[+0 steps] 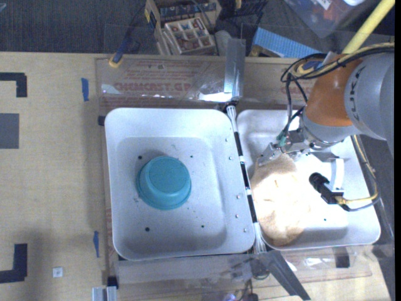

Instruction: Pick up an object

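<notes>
Two white bins sit side by side on the tabletop [44, 187]; a teal bowl [164, 182] lies in the left bin [125, 127], a tan cloth-like object [282, 199] in the right bin [363, 224]. Over that object's far edge is the hand [283, 150]; its grip I cannot tell.

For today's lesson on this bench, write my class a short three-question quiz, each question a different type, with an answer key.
1. True or false: the teal bowl sits in the left bin.
2. Multiple choice: the tan cloth-like item lies in A) the left bin, B) the right bin, C) on the bench outside the bins.
3. Fill the blank: the gripper is over the ____ bin, at the tan item's upper edge.

Key: 1 true. 2 B. 3 right.
</notes>
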`<state>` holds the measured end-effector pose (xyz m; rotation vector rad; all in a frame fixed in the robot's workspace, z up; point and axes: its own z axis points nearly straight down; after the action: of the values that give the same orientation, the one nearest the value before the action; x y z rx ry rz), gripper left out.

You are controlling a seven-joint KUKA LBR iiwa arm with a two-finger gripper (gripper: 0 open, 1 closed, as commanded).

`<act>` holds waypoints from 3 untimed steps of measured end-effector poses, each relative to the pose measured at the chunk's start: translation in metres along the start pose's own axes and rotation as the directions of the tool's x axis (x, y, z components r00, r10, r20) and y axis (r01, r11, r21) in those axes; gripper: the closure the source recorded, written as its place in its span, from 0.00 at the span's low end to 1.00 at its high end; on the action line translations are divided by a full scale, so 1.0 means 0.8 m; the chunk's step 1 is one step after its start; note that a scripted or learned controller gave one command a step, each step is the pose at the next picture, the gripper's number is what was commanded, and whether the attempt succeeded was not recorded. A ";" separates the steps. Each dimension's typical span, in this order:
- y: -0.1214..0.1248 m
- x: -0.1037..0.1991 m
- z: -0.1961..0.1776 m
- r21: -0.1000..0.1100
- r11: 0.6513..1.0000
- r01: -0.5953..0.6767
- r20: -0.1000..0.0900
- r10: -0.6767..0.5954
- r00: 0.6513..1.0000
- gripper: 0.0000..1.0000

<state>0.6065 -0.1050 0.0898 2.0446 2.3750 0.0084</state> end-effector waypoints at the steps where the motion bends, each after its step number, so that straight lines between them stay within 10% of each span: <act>1: 0.000 -0.001 -0.010 0.000 1.000 -0.004 -0.003 0.004 1.000 1.00; 2: 0.000 -0.001 -0.010 0.000 1.000 -0.004 -0.003 0.004 1.000 0.00; 3: 0.005 0.007 0.000 0.001 1.000 0.003 0.000 -0.003 1.000 0.00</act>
<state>0.6100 -0.0991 0.0899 2.0407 2.3786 0.0071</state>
